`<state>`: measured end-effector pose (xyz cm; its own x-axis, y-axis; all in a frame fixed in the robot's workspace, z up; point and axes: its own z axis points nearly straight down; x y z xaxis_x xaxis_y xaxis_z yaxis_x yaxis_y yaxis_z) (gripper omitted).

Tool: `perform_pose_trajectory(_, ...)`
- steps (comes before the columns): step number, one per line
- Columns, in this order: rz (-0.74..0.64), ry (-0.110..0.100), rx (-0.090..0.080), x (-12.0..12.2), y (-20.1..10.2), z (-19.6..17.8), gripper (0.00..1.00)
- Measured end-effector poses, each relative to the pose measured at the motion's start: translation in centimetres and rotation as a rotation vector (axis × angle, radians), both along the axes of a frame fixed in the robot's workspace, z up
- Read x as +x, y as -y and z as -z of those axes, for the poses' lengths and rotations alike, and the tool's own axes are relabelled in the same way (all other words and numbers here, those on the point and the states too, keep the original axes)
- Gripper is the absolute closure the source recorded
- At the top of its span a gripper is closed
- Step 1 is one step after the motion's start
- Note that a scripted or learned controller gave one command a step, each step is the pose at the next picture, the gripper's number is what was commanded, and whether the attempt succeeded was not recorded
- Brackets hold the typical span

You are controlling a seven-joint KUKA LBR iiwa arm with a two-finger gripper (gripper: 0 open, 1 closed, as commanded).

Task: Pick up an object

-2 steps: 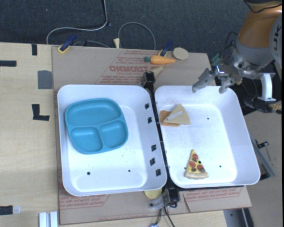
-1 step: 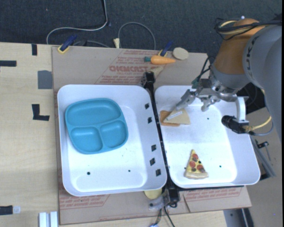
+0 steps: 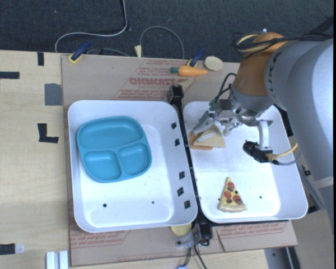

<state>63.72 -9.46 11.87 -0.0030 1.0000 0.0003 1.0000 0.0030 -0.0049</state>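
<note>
Pizza (image 3: pixel 232 196): lying near in right bin (image 3: pixel 285 206).
Pincer (image 3: pixel 211 129): closing around sandwich (image 3: pixel 208 139), fingers straddling it.
Tray (image 3: pixel 113 148): sitting in left bin (image 3: pixel 81 206).

The grey arm (image 3: pixel 302 83) reaches in from the right, wrist bent down, tool (image 3: pixel 215 125) low.

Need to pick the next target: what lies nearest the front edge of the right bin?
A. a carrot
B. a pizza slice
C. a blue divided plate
B: the pizza slice lies alone near the front of the right bin.
</note>
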Motion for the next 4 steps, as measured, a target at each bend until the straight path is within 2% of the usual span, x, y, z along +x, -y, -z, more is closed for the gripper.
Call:
perform_pose_trajectory(1, 0.001, 0.005, 0.000, 3.2, 1.7, 3.6, 0.00)
perform_pose_trajectory(4, 0.002, 0.006, -0.003, 3.1, 0.5, 3.3, 0.00)
